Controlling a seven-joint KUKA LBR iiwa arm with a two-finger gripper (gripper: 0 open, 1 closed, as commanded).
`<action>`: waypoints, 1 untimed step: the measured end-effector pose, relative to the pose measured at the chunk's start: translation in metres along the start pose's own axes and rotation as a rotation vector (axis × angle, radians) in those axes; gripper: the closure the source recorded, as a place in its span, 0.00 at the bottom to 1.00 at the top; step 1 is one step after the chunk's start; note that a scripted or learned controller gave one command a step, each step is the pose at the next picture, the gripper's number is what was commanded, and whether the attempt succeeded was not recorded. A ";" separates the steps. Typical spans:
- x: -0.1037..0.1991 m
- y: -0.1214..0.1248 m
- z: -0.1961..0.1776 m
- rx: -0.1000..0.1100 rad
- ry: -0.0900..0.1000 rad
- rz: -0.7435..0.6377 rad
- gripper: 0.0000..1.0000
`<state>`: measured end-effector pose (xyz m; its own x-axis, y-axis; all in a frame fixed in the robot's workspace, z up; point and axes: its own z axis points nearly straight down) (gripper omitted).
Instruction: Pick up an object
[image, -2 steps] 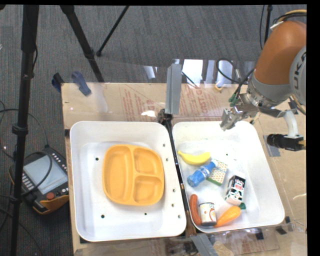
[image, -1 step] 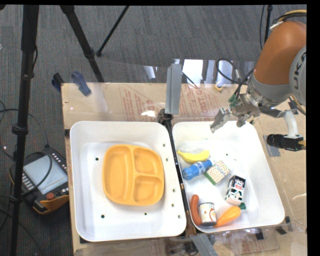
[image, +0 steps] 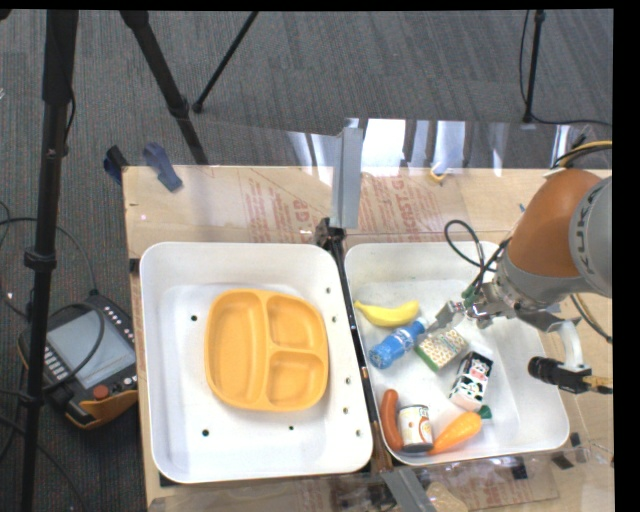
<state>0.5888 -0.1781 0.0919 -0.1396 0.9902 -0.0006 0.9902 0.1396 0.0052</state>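
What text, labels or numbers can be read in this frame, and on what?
"KU", on the arm, cut by the frame edge.
Red printing on the bench sheet: unreadable from here.
Labels on the can, carton and bottle: too small to read.

Left bin (image: 160, 400): divided plate (image: 267, 350) at its middle. Right bin (image: 545, 425): banana (image: 388, 313) near left wall, bottle (image: 396, 343) just in front of it, sponge (image: 441, 348) right of bottle, milk carton (image: 472, 380) centre-right, hotdog (image: 390, 419), can (image: 415, 424), carrot (image: 458, 431) along front edge.
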 end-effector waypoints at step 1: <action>-0.025 -0.078 -0.001 -0.004 -0.001 -0.261 0.00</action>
<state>0.5153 -0.2140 0.0925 -0.3904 0.9206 -0.0033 0.9206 0.3905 0.0090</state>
